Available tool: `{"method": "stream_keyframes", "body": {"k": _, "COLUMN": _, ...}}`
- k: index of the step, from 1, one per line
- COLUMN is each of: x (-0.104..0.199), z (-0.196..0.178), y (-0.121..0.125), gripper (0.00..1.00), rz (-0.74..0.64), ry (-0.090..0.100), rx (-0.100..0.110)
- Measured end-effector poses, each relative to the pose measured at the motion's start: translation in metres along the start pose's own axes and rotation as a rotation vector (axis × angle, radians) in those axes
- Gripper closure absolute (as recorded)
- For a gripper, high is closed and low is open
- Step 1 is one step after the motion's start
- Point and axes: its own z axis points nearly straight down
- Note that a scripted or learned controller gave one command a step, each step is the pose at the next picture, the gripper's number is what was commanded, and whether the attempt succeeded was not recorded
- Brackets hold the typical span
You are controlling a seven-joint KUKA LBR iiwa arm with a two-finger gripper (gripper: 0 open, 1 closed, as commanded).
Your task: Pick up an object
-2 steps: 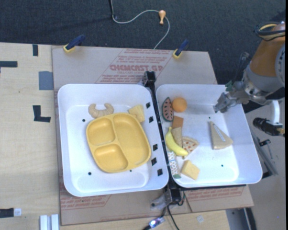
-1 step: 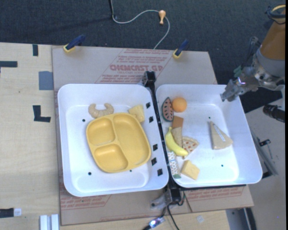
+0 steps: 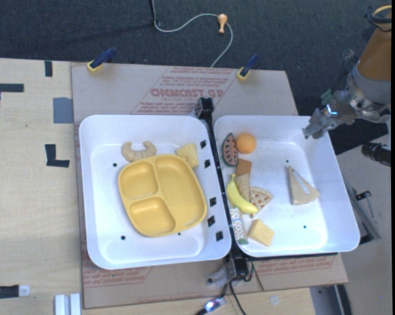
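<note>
The right bin [image 3: 329, 176] holds an orange ball [image 3: 246, 143], a watermelon slice [image 3: 229, 149], a banana [image 3: 239, 199], a brown block [image 3: 243, 168], a waffle-like piece [image 3: 258, 197], a cheese cube [image 3: 261, 232], a tan sandwich wedge [image 3: 301, 188] and a small packet [image 3: 236, 224]. My gripper [image 3: 317, 125] hangs over the bin's far right corner, away from all of these. Nothing shows between its fingers.
The left bin [image 3: 96, 176] carries a yellow divided plate [image 3: 162, 194], a pretzel-shaped piece [image 3: 138, 151] and a pale yellow chunk [image 3: 187, 154]. Blue and yellow clamps [image 3: 101, 60] hold the cardboard under both bins. A cable [image 3: 184, 23] lies on the dark floor behind.
</note>
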Motion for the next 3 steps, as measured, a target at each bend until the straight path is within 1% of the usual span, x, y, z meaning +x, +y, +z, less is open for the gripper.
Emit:
{"method": "stream_keyframes", "body": {"k": 1, "x": 0.043, "z": 0.000, "y": -0.022, "gripper": 1.00, "rz": -0.002, "ry": 0.001, "rx": 0.003}}
{"method": "stream_keyframes", "body": {"k": 2, "x": 0.105, "z": -0.006, "y": -0.031, "gripper": 1.00, "rz": -0.006, "ry": 0.002, "rx": 0.001}}
{"method": "stream_keyframes", "body": {"k": 3, "x": 0.120, "z": 0.001, "y": -0.032, "gripper": 1.00, "rz": -0.001, "ry": 0.000, "rx": 0.003}}
